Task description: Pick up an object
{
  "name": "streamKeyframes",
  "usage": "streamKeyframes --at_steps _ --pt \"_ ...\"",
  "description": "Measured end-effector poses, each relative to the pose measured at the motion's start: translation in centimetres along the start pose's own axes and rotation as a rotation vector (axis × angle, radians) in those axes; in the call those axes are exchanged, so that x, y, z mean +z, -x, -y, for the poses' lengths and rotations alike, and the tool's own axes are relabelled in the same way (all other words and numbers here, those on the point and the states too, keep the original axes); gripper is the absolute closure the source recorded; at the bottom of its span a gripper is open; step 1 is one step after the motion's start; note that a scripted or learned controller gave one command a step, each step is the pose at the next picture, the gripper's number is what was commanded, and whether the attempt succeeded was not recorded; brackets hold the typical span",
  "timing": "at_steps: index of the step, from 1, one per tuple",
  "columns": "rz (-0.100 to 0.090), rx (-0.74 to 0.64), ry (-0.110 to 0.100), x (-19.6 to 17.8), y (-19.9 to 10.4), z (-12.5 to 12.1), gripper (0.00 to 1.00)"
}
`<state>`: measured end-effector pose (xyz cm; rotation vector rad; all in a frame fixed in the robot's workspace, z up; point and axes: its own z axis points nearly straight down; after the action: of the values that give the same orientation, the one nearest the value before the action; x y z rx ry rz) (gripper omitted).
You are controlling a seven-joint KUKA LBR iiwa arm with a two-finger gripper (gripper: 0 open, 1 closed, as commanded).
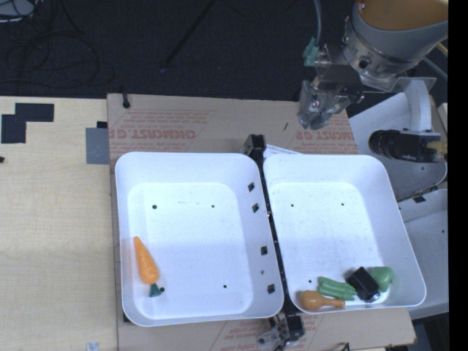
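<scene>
Carrot [145, 261]: a toy carrot, orange with a small green top [155, 291], lying flat on the floor of the left bin [183, 168], close to that bin's left wall and towards its near edge.
Carrot's long axis: roughly along the left wall, from the far tip down to the green end nearest the camera (a slight lean, no more).
Cluster in the right bin [333, 168]: a green pea pod [336, 289], a black block [363, 283], a rounded green piece [382, 275] and an orange pear-shaped piece [319, 300], packed together in the near right corner, several of them touching.
Gripper [316, 113]: held above the bench beyond the far edge of the right bin, clear of both bins and with nothing in it; whether its claw is spread or closed I cannot tell, since the end is small and dark against the cardboard.
Relation that matters: every object lies towards the camera from the gripper. The cluster is nearly straight down the view from it; the carrot lies down and well across to the left, past the divider [263, 225].
Judged target: the carrot looks the cleaner pick, standing alone, with the grasp best set across its long axis.
Risk: its nearness to the left wall may crowd one side of the grasp (the cluster risks catching two things at once).
</scene>
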<state>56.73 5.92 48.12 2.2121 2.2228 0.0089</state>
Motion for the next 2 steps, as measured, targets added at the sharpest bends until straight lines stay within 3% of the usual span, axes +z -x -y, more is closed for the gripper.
streamKeyframes --at_steps 1,2 --pt "0.002 0.008 -0.025 13.7 3.0 1.8 1.00" --pt "-0.001 0.004 -0.006 5.2 4.1 8.5 1.00"
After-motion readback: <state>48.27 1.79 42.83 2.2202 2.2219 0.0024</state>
